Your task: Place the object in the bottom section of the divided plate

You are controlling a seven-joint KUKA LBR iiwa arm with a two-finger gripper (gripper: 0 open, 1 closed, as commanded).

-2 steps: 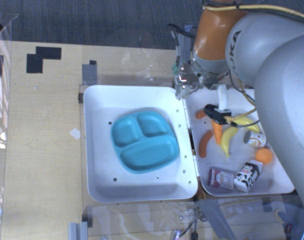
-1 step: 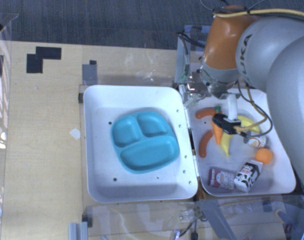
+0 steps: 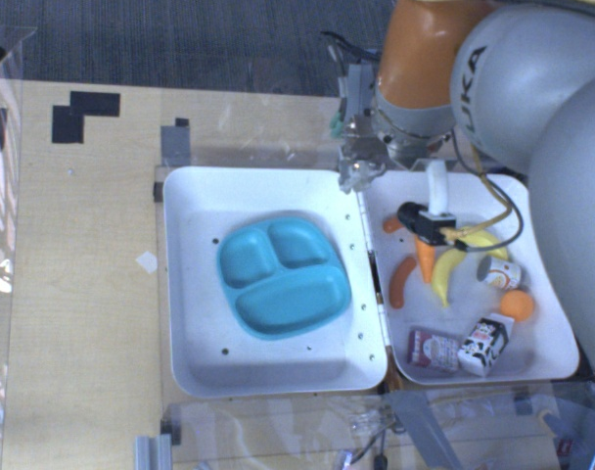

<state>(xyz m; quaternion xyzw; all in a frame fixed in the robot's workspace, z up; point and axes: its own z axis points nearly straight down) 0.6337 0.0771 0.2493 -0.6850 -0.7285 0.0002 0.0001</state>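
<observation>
**Cartons nearest, gripper at the far rim**

Closest to me, at the lower edge of the right bin, the cartons sit touching: a maroon one lying flat, and a black-and-white milk carton just to its right. Slightly further up I see an orange near the bin's right wall, with a small can on its side just above it. Left of those lie a banana, a carrot against it, and a sausage near the wall shared with the left bin.

Across that wall, the blue divided plate rests flat in the middle of the left bin. Its large bottom section faces the lower edge of the frame and its two small sections lie toward the top. Every loose item I can see is in the right bin, well apart from the plate.

Furthest away, the gripper hangs over the far rim where the two bins meet, at upper centre of the frame. From this angle I cannot tell whether it is wide or closed. Above it the arm's orange band fills the upper right.
</observation>
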